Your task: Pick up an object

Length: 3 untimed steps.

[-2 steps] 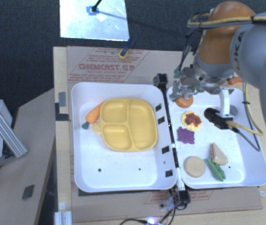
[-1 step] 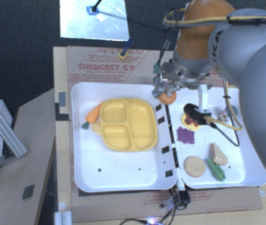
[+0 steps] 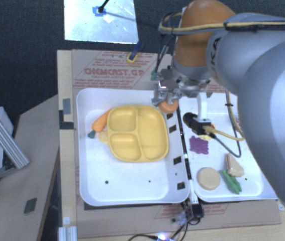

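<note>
Gripper [image 3: 163, 100] state unclear, above orange piece [image 3: 169, 106]; bins [image 3: 132, 185] on cardboard [image 3: 112, 72].

Bench: I see brown cardboard [image 3: 113, 71] with red lettering under the bins, upper centre.
Panel: a shiny silver sheet [image 3: 100, 13] lies at the frame's top left of centre.
Rails: metal bars [image 3: 1, 139] slant along the left edge.
Backdrop: dark blue cloth [image 3: 19, 39] fills the upper left.
</note>
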Each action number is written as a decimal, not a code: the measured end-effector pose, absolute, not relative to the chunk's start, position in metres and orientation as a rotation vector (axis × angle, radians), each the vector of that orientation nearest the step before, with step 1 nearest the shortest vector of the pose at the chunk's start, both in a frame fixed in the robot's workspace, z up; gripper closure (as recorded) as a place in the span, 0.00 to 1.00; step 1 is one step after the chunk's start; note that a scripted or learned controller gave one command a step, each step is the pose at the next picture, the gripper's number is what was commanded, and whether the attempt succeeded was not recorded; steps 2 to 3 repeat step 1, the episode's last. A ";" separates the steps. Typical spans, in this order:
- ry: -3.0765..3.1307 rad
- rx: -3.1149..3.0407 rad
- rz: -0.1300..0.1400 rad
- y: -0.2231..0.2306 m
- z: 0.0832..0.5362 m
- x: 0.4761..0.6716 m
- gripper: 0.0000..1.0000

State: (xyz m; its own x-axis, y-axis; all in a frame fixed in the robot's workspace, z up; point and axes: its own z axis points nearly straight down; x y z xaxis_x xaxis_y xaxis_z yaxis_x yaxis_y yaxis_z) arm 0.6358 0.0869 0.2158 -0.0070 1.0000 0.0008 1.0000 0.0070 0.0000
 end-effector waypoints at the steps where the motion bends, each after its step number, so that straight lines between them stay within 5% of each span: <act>1: -2.225 -2.220 -0.004 0.079 0.235 0.638 1.00; 3: -2.225 -2.220 -0.004 0.079 0.235 0.638 1.00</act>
